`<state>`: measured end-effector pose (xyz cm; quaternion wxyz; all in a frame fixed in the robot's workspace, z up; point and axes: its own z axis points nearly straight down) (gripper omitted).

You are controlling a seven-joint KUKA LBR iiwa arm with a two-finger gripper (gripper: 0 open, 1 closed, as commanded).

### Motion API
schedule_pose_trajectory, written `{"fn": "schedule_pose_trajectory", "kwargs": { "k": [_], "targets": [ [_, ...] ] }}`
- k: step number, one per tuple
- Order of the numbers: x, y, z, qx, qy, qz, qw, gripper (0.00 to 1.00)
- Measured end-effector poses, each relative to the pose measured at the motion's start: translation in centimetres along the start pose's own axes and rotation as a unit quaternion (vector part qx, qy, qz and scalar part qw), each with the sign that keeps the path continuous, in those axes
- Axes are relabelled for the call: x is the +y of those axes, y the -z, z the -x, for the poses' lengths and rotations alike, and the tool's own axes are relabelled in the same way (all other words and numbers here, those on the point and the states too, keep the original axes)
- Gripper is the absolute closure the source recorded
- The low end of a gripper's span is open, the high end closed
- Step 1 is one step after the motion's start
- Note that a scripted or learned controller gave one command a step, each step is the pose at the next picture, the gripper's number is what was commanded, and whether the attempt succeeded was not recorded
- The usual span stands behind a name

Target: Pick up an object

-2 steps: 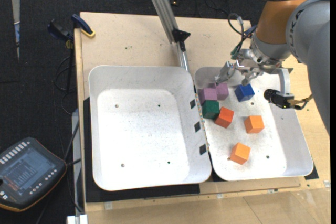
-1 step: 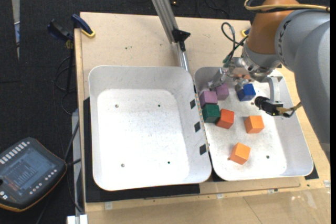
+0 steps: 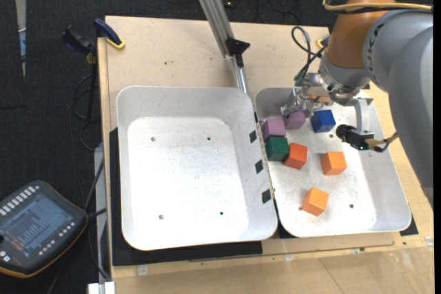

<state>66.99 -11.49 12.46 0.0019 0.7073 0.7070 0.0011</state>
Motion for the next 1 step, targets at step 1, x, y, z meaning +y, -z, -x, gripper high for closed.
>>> {"fn": "schedule_pose_trajectory", "kwargs": {
  "k": [1],
  "targets": [
    [-0.36, 6.21, -0.28, 0.000, 0.001, 0.001, 1.0000, 1.00]
  ]
}}
